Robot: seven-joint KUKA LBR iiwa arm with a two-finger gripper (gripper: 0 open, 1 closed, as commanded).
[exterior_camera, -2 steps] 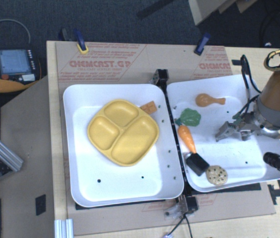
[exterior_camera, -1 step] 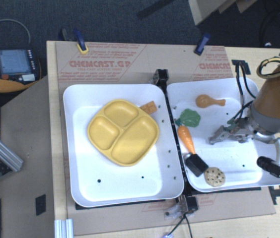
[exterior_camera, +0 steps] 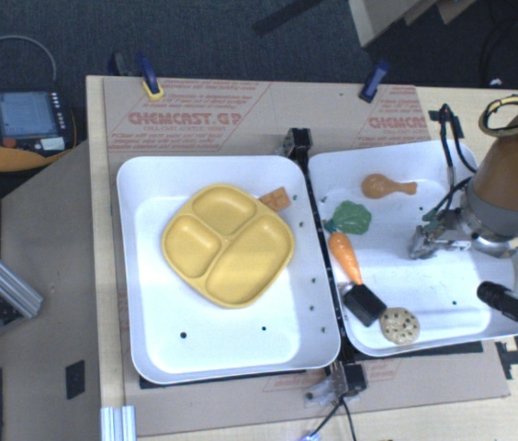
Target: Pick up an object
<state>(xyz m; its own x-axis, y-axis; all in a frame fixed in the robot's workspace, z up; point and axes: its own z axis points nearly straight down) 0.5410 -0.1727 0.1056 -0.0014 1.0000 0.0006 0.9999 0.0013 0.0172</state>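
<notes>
From my overhead camera view, the arm comes in at the right edge of the frame and its hand (exterior_camera: pixel 427 243) sits low over the right bin (exterior_camera: pixel 443 333), in bare white floor at the bin's middle right. I cannot tell whether it is parted or closed; it is small and dark against cabling, and nothing shows between its tips.

The candidates lie to its left: a green leafy piece (exterior_camera: pixel 348 217), a carrot (exterior_camera: pixel 344 257) just below it, a tan drumstick-shaped toy (exterior_camera: pixel 388 186) toward the top of the bin, and a black block (exterior_camera: pixel 364 303) touching a cookie (exterior_camera: pixel 399 324) at the lower left. The left bin (exterior_camera: pixel 144 274) holds a yellow divided plate (exterior_camera: pixel 229 243) with a small brown piece (exterior_camera: pixel 275 198) at its upper right rim.

My worry: the hand stands apart from every object, so closing here would likely catch nothing. The carrot lies close to the bin's left wall, which could block a tip. The arm's body is cut off at the frame's right edge.
</notes>
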